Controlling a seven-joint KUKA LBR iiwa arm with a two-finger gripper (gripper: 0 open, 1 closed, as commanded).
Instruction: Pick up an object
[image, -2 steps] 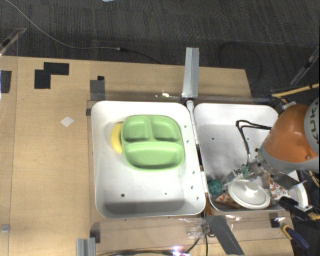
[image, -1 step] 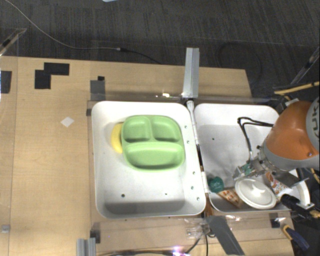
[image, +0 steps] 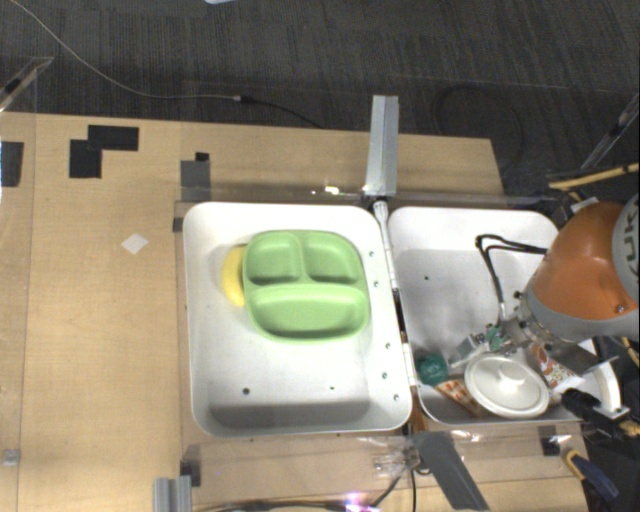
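The arm with its orange band (image: 585, 265) reaches into the right bin (image: 450, 260) from the right. My gripper (image: 497, 338) hangs low over the bin's front right part, right above a white bowl-like lid (image: 508, 385). A small teal object (image: 432, 369) lies just left of the lid, and a brownish flat item (image: 455, 392) pokes out beside it. A patterned packet (image: 553, 372) lies to the right of the lid. The left bin (image: 215, 390) holds a green divided plate (image: 304, 283) with a yellow object (image: 232, 276) partly tucked under its left edge.
A black cable (image: 493, 262) loops across the right bin's back half. A metal post (image: 382, 145) stands behind the seam between the bins. Black clamps and brackets (image: 450, 470) line the bench's front edge.
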